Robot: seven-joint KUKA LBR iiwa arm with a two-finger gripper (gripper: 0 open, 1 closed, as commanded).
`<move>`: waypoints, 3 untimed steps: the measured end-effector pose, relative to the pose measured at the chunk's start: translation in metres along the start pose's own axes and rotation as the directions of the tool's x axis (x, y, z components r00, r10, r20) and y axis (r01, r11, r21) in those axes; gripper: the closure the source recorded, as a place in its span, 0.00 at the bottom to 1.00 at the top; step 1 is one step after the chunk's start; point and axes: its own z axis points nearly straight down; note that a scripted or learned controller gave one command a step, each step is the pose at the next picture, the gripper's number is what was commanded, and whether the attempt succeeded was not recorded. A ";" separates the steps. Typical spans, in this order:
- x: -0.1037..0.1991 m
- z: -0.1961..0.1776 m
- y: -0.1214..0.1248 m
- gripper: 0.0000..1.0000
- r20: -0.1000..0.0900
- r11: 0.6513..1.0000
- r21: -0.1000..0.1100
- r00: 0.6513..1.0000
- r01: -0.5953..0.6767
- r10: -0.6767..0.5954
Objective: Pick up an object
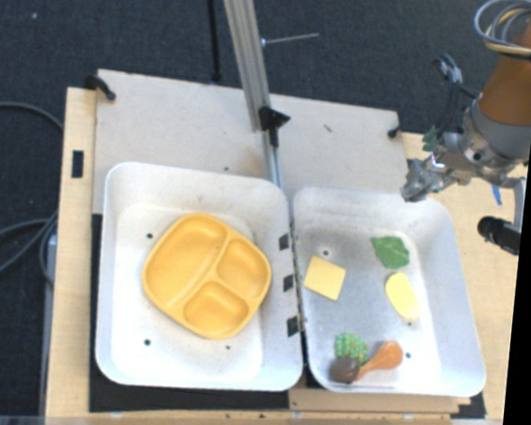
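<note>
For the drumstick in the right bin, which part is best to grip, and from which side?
Probably the narrow orange handle of the drumstick, from straight above. It lies flat and slanted, its dark end against the broccoli, so the orange end offers more free space. The gripper is at the bin's far edge.

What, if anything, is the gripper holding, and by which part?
Nothing can be seen held: the gripper hangs over the right bin's far rim, apart from the toys inside.
</note>
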 end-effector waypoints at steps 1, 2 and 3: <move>-0.002 -0.034 0.001 1.00 -0.001 1.000 0.003 1.000 0.001 -0.001; 0.046 -0.021 -0.008 1.00 -0.003 1.000 0.009 1.000 0.003 -0.003; 0.097 -0.024 -0.010 1.00 -0.004 1.000 0.008 1.000 0.005 -0.005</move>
